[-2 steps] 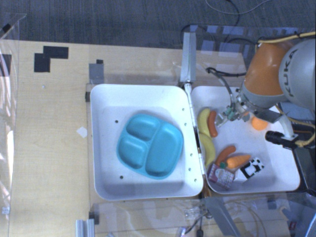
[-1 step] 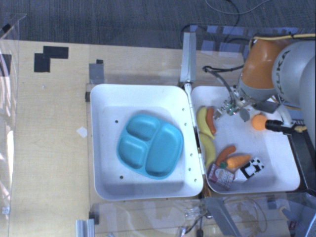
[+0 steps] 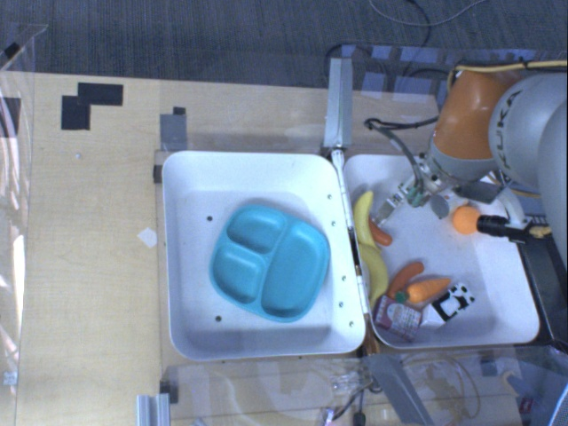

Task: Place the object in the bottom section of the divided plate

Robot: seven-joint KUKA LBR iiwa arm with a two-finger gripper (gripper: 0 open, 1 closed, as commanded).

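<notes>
From my remote seat I saw the arm [image 3: 497, 122] reaching in from the right, its orange band above the wrist, with the gripper [image 3: 413, 209] low over the upper part of the right bin [image 3: 497, 327]. The jaws stood released, spread apart, with nothing between them. One finger [image 3: 390, 208] pointed down-left toward the bin's left wall, and the other, darker one [image 3: 441, 206] sat just beside an orange ball [image 3: 464, 218].

The divided plate [image 3: 271, 262], blue with two small sections and one large one, lay tilted in the middle of the left bin [image 3: 191, 327], and nothing lay in any of its sections.

I could not tell which item the task meant, but every loose item lay in the right bin. A yellow banana [image 3: 364, 213] ran along the left wall, with a small red-orange piece [image 3: 381, 235] touching it, just below the nearer finger. Lower down lay two carrot-like pieces, one darker [image 3: 404, 277] and one lighter orange [image 3: 429, 288], close together. A black-and-white object [image 3: 455, 302] sat just right of them, and a crumpled packet [image 3: 398, 318] rested in the bin's lower left corner.

The two bins sat side by side on the pale wooden counter [image 3: 89, 238], and a thin cable [image 3: 417, 7] looped across the dark floor beyond.
</notes>
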